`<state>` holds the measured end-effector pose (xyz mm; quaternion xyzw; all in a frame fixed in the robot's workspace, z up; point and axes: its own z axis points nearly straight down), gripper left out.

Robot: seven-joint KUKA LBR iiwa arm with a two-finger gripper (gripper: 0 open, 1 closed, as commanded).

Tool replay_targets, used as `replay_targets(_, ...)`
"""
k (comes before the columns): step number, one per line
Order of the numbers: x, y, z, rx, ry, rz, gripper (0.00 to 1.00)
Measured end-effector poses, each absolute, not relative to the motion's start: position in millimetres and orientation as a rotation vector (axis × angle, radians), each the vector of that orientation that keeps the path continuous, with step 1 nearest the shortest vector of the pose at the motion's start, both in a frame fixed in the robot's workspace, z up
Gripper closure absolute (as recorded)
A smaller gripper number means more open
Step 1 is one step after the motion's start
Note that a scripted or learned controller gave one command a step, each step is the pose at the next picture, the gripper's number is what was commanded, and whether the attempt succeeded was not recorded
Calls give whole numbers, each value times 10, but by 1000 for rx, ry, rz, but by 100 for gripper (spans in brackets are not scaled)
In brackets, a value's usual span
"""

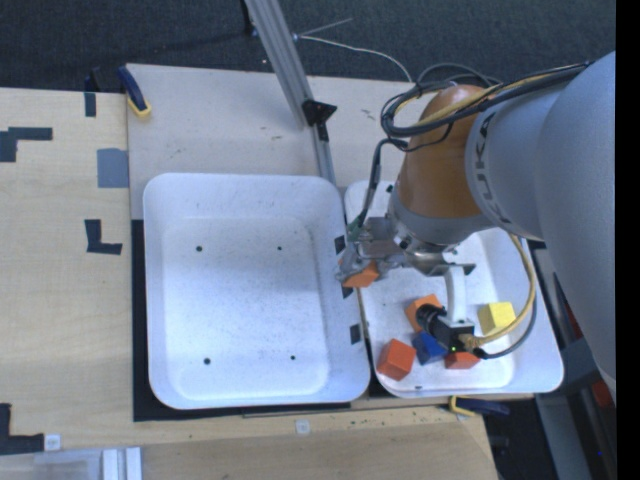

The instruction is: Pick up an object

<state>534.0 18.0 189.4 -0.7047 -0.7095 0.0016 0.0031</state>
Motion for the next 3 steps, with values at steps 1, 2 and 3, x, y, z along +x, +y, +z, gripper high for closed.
replay_targets(1, 5369, 209, 2289, -2219, -2224, -1, 100)
replay_targets(2, 5029, 100, 2261, -2219, -2219, 8, 100)
replay_targets(3, 5474, 729, 1891, -2211, -2227, 5, 100)
